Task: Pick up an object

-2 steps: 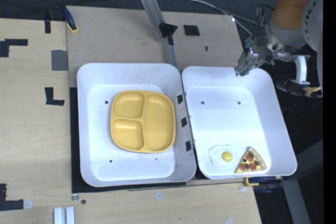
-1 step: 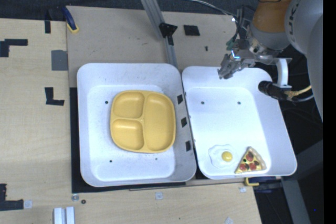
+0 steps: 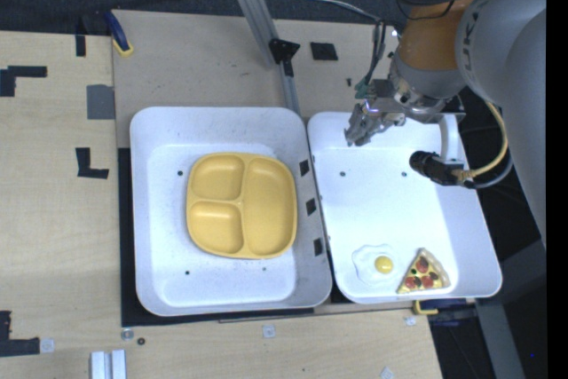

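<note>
A fried egg toy (image 3: 374, 263) and a pizza slice toy (image 3: 424, 272) lie side by side at the near edge of the right bin (image 3: 390, 191). A yellow divided plate (image 3: 240, 205) rests in the left bin (image 3: 160, 191). My gripper (image 3: 360, 132) hangs over the far left corner of the right bin, well away from the egg and the pizza. Its fingers point down close together, and nothing shows between them.
A slanted metal pole (image 3: 257, 9) runs down to the gap between the bins at the back. Black cables (image 3: 444, 169) loop off the arm over the right bin's far right side. Tape marks dot the wooden bench (image 3: 53, 146).
</note>
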You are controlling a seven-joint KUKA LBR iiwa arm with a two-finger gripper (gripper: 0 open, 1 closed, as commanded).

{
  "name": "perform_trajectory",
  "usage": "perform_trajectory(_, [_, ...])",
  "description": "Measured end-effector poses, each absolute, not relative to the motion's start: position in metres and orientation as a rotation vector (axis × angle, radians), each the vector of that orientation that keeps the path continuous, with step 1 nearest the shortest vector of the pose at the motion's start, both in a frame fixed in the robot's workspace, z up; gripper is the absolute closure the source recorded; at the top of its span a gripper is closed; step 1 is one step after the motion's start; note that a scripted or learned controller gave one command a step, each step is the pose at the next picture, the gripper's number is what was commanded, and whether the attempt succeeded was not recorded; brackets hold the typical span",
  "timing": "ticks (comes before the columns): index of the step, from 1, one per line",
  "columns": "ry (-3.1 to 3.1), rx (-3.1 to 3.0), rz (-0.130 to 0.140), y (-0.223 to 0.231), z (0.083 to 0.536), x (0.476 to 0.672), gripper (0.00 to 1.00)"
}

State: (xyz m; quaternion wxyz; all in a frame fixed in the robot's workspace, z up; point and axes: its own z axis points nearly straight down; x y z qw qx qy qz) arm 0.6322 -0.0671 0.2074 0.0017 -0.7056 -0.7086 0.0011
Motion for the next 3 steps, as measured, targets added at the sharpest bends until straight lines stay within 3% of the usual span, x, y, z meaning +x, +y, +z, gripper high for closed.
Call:
perform_trajectory(2, [-2.224, -2.214, 0.005, 0.03, 0.208, 0.586, 1.0])
perform_trajectory(3, [-2.227, -2.212, 0.002, 0.081, 0.22, 0.572, 1.0])
